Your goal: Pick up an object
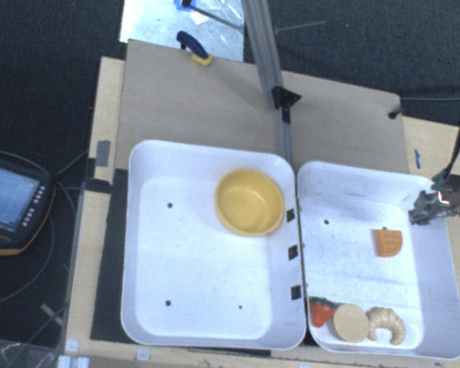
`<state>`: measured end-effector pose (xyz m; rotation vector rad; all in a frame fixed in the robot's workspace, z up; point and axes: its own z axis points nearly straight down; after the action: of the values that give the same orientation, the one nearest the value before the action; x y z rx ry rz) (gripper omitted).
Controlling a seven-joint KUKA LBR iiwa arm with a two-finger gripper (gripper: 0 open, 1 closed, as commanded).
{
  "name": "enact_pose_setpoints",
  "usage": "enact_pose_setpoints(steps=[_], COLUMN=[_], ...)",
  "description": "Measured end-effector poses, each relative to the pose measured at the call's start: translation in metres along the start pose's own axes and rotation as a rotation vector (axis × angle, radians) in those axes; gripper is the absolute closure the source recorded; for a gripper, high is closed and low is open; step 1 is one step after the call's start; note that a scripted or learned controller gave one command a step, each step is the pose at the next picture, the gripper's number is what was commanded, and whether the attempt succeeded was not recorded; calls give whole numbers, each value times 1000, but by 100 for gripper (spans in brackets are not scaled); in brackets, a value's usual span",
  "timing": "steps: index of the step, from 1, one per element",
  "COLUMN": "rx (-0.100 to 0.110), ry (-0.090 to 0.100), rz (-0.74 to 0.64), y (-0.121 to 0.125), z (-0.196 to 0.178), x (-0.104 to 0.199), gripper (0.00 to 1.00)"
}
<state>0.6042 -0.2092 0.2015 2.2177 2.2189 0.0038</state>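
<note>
The arm's job is to pick up one thing, and I think it has not got hold of anything yet. The three things closest to me sit tight together, so they would be hard to grab one at a time. The orange block (387, 243) looks like the best pick. It lies alone in the right bin (346, 271), a bit farther back, with bare white floor all around it. The claw (428, 208) hangs past the block, over the bin's far right corner, near the block but not touching it. I cannot tell if the claw is spread or pressed together, because it is small and dark from here. To do this well, it should slide over until it is right above the block, go straight down with a side of the block in each half, and squeeze before lifting. It should keep away from the bin wall. Now the bins. In the right bin, along the near wall, a red thing (320, 313), a round tan disc (350, 323) and a curled roll (387, 325) lie in a row, touching or almost touching. The left bin (196, 290) has a yellow bowl (250, 202) standing upright near its far right corner.
</note>
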Motion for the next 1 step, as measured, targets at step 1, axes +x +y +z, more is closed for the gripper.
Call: enact_pose_setpoints(steps=[1], rx=[-1], ry=[0], rz=[0], y=[1], z=[-53], x=[0], gripper=[100])
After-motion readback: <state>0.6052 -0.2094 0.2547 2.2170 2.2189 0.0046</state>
